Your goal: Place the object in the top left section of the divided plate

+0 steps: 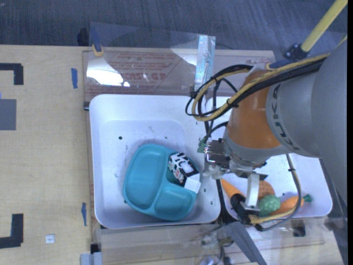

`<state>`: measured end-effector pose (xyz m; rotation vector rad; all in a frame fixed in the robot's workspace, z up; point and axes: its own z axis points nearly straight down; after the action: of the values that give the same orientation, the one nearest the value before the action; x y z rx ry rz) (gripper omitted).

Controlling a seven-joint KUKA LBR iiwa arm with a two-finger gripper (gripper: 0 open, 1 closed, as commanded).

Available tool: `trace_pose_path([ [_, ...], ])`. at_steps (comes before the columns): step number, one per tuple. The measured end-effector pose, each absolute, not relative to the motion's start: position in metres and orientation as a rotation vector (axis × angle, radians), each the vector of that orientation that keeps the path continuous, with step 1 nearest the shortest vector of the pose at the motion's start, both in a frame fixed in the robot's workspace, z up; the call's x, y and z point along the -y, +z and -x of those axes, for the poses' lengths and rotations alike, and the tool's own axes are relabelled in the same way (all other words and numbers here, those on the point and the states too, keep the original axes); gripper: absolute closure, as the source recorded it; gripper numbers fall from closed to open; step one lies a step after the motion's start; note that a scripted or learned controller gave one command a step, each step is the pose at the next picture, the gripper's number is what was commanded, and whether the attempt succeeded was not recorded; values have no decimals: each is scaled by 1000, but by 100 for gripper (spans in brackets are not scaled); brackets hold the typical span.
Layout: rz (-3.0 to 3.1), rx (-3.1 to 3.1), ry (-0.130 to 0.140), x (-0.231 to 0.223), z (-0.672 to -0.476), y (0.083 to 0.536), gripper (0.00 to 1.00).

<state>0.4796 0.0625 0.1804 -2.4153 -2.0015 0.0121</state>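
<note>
Object: small block (180,167), black-and-white patches, boxy, with a pale white piece at its lower right edge; exact shape hard to make out.
Object place: on the right rim area of the plate, over the upper right part, near the divider; partly on the plate edge, tilted.
Plate: teal divided plate (149,184), rounded, ridges splitting it into sections; lies in the left bin, lower middle, tipped at a slant.
Left bin: white shallow bin (110,120), a few dark specks on the floor.
Right bin: white bin (322,186), mostly covered by the arm; holds an orange carrot-like toy (287,203) and a green round toy (269,203).
Arm: grey arm (309,109) with orange band, comes in from the right, sits over the wall between bins; black and yellow cables looped above the wrist.
Gripper: gripper (212,167) just right of the block, near it; jaws state cannot tell, hidden under the wrist.
Table: light wood table (38,164) with blue tape marks and black corner marks at left.
Back: clear plastic sheet (149,65) behind the bins.
</note>
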Motion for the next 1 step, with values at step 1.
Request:
trace_pose_path([
  [1, 2194, 2240, 11, -81, -480, 181, 100],
])
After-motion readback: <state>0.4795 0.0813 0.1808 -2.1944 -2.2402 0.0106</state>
